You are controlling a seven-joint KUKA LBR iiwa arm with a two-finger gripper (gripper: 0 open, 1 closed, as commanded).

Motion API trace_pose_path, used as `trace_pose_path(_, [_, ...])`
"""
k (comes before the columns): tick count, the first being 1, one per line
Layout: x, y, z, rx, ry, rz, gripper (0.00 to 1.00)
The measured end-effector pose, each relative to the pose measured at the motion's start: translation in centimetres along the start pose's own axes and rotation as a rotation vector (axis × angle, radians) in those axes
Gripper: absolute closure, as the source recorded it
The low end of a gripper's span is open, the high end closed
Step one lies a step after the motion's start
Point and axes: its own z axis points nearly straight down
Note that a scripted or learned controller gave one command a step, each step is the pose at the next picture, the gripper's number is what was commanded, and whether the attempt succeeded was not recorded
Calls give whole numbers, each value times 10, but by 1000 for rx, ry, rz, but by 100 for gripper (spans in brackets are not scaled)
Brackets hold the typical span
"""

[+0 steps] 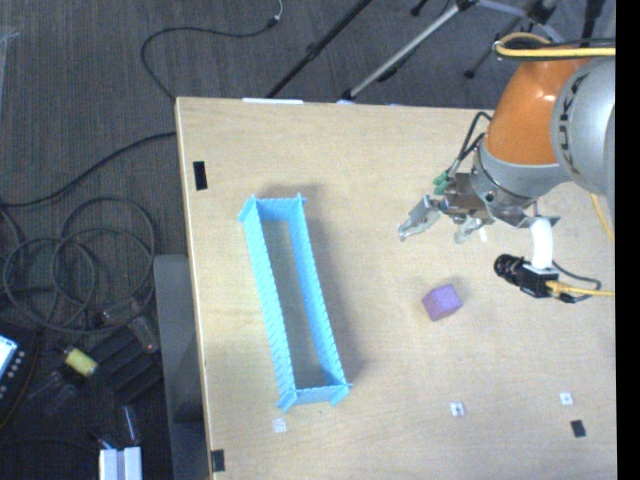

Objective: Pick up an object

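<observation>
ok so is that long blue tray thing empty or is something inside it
Empty. Inside the blue tray only bare tabletop shows between its walls; the purple block lies outside it, to its right.

Evenly and fairly brightly lit from above, without glare on the pale desk (pixel 400 148). Only soft, short shadows, faint under the claw (pixel 440 223) and left of it along the blue frame (pixel 290 303). Slightly soft and grainy throughout; dim carpet further left.

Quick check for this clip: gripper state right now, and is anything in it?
Gripper: fingers spread open, nothing between them; it hangs above the bench, up-left of the purple block.
</observation>
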Motion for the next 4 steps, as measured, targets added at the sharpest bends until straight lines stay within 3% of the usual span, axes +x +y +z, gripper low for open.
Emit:
trace_pose_path(1, [-63, 74, 113, -1, -3, -19, 0])
trace_pose_path(2, [-100, 75, 111, -3, -4, -214, 0])
trace_pose_path(3, [-99, 75, 106, 1, -5, -215, 100])
trace_pose_path(4, [-99, 74, 106, 1, -5, -215, 0])
